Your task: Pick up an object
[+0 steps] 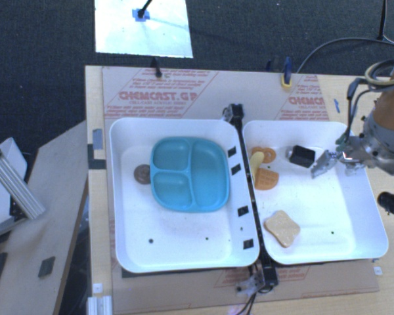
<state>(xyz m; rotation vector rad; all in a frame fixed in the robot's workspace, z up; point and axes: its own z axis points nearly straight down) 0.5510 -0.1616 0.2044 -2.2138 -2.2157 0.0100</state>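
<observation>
1. The black block (302,155) lies in the right bin (361,202), near its back wall
2. The gripper (323,165) is just beside the block, fingers open, holding nothing
3. A bread slice (282,228) lies nearer the front
4. The left bin (128,195) holds a blue plate (188,174)
</observation>
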